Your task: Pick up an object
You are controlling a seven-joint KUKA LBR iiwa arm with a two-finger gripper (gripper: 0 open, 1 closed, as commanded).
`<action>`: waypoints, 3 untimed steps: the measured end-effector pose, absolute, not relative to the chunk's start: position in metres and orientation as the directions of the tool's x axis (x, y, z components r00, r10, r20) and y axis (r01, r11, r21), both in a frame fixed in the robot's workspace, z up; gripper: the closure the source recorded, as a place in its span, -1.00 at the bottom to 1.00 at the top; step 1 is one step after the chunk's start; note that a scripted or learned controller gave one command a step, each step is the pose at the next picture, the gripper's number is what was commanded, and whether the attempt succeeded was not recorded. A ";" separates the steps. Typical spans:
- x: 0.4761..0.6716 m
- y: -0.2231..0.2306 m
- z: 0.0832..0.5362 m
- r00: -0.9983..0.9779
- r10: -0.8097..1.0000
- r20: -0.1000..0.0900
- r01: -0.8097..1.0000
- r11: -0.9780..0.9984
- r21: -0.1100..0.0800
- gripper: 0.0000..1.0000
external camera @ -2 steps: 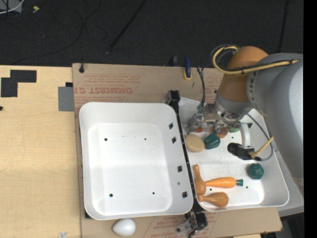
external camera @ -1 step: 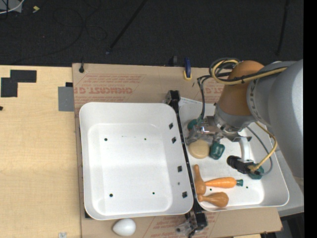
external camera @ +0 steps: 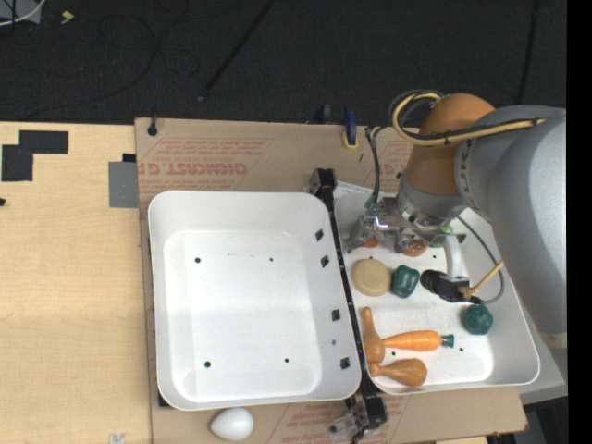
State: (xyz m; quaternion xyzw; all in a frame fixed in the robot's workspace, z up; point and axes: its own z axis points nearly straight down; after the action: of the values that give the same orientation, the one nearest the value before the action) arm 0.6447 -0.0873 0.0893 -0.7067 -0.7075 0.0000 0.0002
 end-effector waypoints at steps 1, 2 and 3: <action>0.622 -0.085 0.087 0.003 1.000 0.001 1.000 -0.003 -0.006 -1.00; 0.588 -0.151 0.125 0.006 1.000 -0.002 1.000 -0.006 -0.003 -1.00; 0.606 -0.105 0.089 -0.002 1.000 0.000 1.000 0.002 0.001 -1.00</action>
State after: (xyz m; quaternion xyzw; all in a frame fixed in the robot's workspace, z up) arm 0.6062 -0.1052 0.0894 -0.7065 -0.7077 -0.0003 -0.0006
